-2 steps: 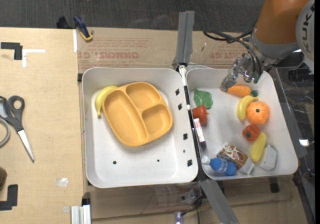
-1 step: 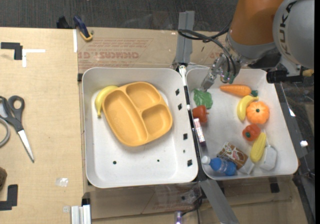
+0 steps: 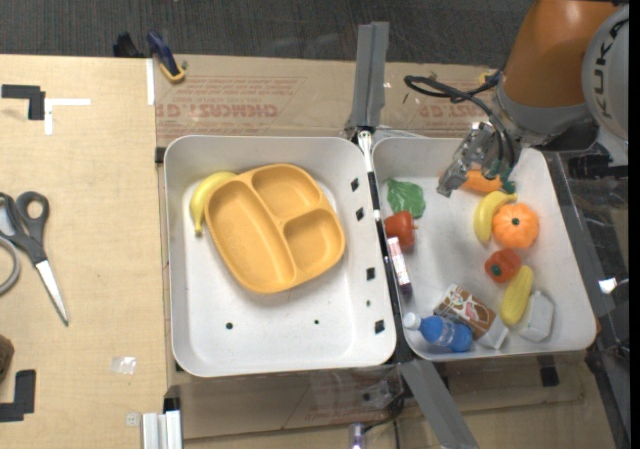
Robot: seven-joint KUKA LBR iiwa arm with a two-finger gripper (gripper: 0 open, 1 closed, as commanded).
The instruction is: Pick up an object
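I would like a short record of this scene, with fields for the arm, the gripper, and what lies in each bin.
arm: grey with orange band, reaching in from the right
gripper: over the back of the right bin, beside a small orange item
left bin: yellow divided plate, banana at its left edge
right bin: orange pumpkin, green item, blue bottle, other small toys

Bench bears two bins, scissors.
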